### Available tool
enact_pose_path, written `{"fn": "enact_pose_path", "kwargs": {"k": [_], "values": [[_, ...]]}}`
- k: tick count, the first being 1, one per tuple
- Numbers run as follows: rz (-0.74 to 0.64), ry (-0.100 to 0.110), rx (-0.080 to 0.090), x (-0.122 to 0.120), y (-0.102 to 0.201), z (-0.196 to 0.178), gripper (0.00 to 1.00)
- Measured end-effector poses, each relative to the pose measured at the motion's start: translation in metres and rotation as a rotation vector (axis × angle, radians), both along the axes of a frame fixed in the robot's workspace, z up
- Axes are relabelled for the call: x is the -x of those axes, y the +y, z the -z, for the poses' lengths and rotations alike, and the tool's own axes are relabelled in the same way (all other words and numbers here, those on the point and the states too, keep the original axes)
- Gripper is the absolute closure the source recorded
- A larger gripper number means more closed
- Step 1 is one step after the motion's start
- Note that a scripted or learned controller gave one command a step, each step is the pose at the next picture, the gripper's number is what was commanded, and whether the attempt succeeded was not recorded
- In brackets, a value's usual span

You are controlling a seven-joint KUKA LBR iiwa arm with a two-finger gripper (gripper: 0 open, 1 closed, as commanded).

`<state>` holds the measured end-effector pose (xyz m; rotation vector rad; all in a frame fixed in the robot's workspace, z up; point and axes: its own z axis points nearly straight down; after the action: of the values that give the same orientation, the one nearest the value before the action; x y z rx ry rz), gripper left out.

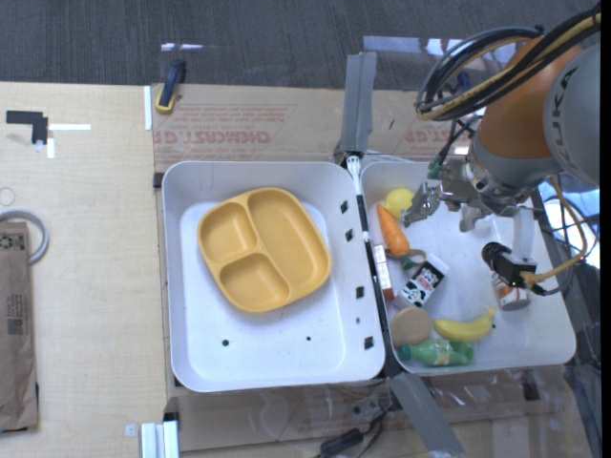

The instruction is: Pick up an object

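The right bin point(549, 346) holds several toy foods. A yellow lemon point(399, 199) and an orange carrot point(391, 230) lie at its left wall. Below them sit a black-and-white carton point(422, 281), a tan round piece point(411, 325), a banana point(465, 326) and a green vegetable point(437, 353). My gripper point(445, 212) hangs over the bin's upper middle, just right of the lemon. It is open, with bare bin floor between the fingers. A small red-and-white can point(512, 296) stands at the right, partly behind a black cable end.
The left bin point(277, 351) bears a yellow divided plate point(264, 248). A grey divider bar point(368, 246) separates the bins. The arm's orange wrist and black cables cover the right bin's upper right corner. A brown bag point(14, 313) lies at the bench's left edge.
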<state>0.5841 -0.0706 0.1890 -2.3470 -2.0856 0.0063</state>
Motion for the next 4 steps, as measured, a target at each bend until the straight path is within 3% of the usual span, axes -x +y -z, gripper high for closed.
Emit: {"fn": "enact_pose_path", "kwargs": {"k": [1, 2, 3, 4], "values": [[0.156, -0.021, 0.003, -0.016, -0.026, 0.082, 0.0], [0.55, 0.0, 0.002, -0.022, -0.026, 0.099, 0.0], [0.691, -0.001, 0.004, -0.029, 0.003, -0.001, 0.0], [0.857, 0.002, 0.005, -0.012, 0.04, 0.0, 0.0]]}}
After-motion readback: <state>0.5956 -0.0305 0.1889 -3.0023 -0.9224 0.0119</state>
